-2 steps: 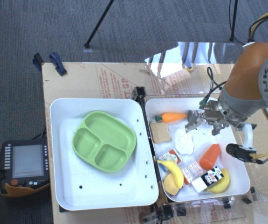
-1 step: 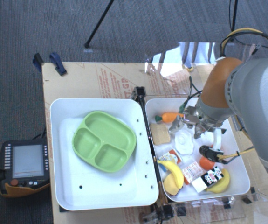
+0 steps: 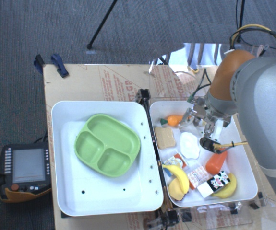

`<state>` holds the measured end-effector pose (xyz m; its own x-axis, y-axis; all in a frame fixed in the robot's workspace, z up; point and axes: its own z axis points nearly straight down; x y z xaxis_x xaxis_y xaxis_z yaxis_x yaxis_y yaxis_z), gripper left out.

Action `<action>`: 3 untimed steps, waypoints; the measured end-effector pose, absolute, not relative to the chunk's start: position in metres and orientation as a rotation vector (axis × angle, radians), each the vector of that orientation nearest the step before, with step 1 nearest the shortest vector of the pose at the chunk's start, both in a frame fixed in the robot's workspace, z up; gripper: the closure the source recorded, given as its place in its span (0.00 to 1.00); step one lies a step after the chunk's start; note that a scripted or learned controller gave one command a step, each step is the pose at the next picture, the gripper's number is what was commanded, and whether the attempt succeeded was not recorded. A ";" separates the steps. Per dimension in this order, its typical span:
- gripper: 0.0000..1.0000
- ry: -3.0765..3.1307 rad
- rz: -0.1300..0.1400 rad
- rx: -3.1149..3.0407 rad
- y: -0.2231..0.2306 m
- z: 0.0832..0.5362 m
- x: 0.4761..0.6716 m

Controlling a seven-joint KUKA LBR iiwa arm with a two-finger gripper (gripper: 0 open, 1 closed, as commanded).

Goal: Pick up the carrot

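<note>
A small, smooth orange toy carrot with a green stub lies at the far left of the right-hand shallow white bin, just left of the metal two-finger gripper. Whether the gripper is open or clamped cannot be told. An off-centre squeeze could likely roll the rounded, slick carrot toward the flat tan toast slice.

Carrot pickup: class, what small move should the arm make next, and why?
Probably nudge the gripper toward the view's left and down. The carrot lies just beside it on that side, at the far end of the right bin, and apparently not yet held.
</note>
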<state>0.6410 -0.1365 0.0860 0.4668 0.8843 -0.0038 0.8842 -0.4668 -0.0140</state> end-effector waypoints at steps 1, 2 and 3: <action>0.00 -1.039 0.037 -2.950 -0.110 0.086 0.638; 0.00 -0.813 0.025 -3.024 -0.104 0.086 0.634; 1.00 -0.825 0.021 -3.025 -0.103 0.095 0.636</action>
